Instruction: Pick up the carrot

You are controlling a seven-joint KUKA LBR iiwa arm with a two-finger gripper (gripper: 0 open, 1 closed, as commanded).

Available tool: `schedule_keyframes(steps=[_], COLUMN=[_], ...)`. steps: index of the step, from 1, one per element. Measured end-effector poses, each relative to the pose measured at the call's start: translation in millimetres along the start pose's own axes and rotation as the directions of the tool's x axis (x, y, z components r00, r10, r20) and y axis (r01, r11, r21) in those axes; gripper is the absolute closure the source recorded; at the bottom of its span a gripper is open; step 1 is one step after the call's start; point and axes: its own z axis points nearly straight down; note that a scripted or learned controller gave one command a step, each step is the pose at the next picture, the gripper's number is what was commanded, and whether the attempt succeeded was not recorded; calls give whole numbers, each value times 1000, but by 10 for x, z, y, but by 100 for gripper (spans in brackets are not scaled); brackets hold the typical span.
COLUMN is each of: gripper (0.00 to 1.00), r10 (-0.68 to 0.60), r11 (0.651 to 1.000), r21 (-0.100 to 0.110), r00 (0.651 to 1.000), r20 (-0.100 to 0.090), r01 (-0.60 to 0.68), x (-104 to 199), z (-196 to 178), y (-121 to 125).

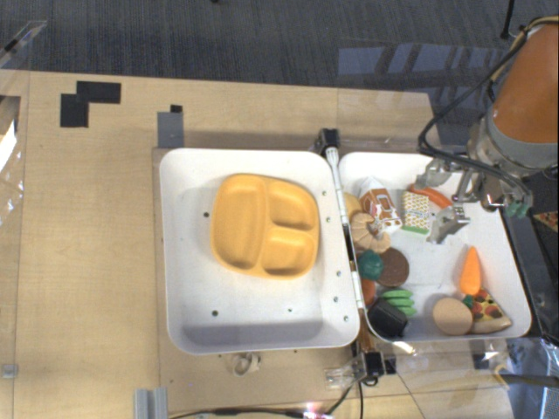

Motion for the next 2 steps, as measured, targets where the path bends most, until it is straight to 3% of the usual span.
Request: schedule_keyframes(steps=[1, 2], gripper=[0, 0], r10=[101, -122], r11=[995, 993], r21=[2, 6], r00=[995, 992], r20=[-8, 13], r01=[-101, 122], x=[685, 617], z=[974, 1744], y=[-696, -1121])
